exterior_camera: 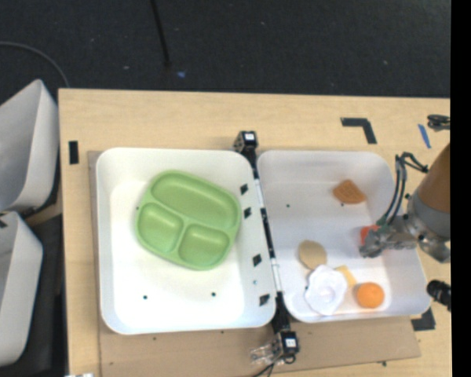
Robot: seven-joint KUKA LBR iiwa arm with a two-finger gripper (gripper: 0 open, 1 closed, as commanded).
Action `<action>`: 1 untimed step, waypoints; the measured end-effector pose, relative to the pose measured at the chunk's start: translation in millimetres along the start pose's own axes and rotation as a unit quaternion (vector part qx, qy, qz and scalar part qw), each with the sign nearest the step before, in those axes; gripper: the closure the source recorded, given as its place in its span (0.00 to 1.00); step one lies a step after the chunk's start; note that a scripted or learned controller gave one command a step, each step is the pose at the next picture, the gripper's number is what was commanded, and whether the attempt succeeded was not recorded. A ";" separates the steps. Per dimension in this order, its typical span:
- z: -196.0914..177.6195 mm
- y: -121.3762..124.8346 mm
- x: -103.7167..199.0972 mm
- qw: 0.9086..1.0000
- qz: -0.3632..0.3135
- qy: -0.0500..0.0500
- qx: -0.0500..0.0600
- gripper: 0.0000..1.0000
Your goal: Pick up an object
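Observation:
My gripper [371,244] hangs low over the right side of the right bin [298,171], on the arm [433,203] that comes in from the right. A small red bit [366,232] shows at its tip; I cannot tell whether it is an object or part of the gripper. Left of the gripper lies a tan round piece [312,253]. Below it sit a white lumpy object [326,291], a small yellow piece [345,273] and an orange ball [369,295]. An orange-brown piece [348,192] rests further back in the bin.
The left bin [114,289] holds a green divided plate [188,220]. Black clips [259,242] line the rim where the two bins meet. White containers [16,155] stand off the bench at far left.

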State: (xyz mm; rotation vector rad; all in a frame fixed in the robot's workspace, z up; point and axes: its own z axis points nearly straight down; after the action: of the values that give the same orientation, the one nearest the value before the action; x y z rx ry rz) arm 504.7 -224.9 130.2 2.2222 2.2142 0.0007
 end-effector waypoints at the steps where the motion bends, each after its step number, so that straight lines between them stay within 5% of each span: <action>1: -46.2 -5.5 -2.9 1.000 0.001 0.000 -0.001 1.00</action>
State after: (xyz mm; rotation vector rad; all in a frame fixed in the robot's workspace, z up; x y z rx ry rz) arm 499.0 -227.7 176.4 2.2225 2.2111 0.0025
